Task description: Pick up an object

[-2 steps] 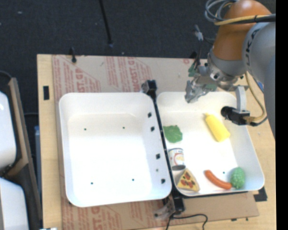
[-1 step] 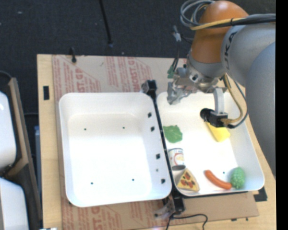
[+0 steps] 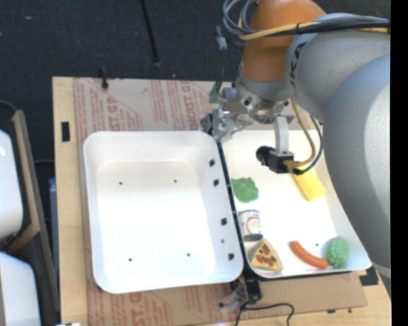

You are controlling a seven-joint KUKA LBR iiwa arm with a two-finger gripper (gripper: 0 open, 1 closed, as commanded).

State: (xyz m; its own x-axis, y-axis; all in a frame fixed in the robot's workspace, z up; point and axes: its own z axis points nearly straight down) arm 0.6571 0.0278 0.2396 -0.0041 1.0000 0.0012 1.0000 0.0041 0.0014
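**Figure 1. The gripper at the far corner of the right bin, with six candidate objects**

We see the gripper (image 3: 221, 122) below the orange band of the arm. It sits over the far left corner of the right bin (image 3: 282, 212), close to the rim shared with the left bin (image 3: 149, 209). We cannot tell how far it is open, and we see nothing held in it.

All the objects lie in the right bin, nearer the camera than the gripper.
- **Green piece:** A flat green piece (image 3: 245, 189) with a lobed outline lies nearest, beside the shared rim.
- **Yellow block:** A yellow block (image 3: 310, 185) lies to its right, set at a slant.
- **Small can:** A small can (image 3: 250, 223) with a red and white label lies below the green piece.
- **Pizza slice:** A toy pizza slice (image 3: 266, 257), tan with red spots, lies just beside the can at the near rim.
- **Sausage and knobbly object:** An orange-red sausage (image 3: 307, 254) lies to the slice's right, ending next to a knobbly green object (image 3: 337, 250) in the near right corner.

Both bins rest on the counter (image 3: 68, 182).
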